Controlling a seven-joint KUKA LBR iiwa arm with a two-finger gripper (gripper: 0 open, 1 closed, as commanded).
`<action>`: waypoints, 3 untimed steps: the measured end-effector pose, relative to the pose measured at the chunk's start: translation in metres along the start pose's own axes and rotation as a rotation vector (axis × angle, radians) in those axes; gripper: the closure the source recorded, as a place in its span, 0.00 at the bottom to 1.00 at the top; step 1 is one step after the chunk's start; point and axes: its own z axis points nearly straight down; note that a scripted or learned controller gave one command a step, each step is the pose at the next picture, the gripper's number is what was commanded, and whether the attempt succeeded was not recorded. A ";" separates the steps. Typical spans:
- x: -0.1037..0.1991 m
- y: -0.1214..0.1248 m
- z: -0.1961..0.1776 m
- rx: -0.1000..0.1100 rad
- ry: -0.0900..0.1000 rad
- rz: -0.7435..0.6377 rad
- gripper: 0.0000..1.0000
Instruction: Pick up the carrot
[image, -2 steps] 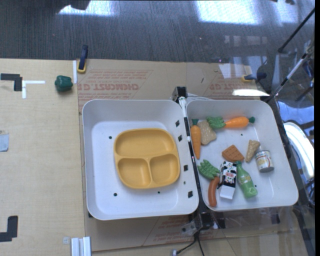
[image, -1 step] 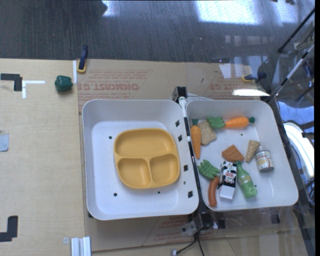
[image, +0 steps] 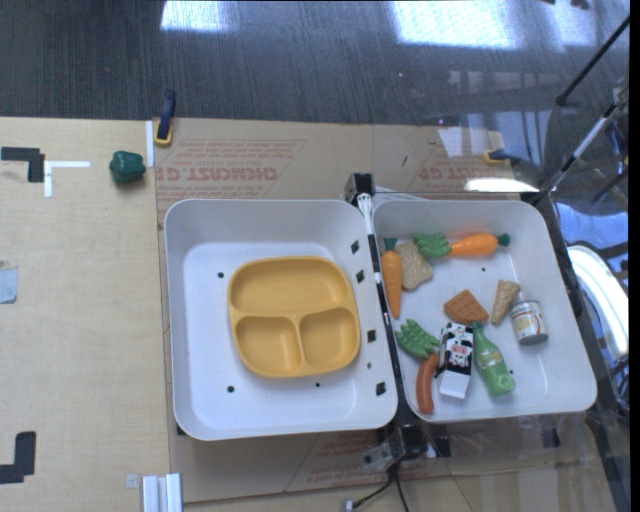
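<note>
carrot (image: 472, 244) lies flat along the far side of the right bin (image: 545, 375), leafy end pointing left toward a tan bread piece (image: 413, 268), loosely scattered so there's room for a descent, i judge, though i cannot tell my gripper's state.

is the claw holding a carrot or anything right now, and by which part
Cannot be told from this view. Both carrots lie loose in the right bin, with nothing gripping them.
</note>
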 end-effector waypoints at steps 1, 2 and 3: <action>0.000 0.000 0.000 0.001 0.000 0.001 0.00; 0.000 0.002 -0.007 -0.002 -0.004 -0.003 1.00; 0.000 0.002 -0.007 -0.001 -0.003 -0.002 0.00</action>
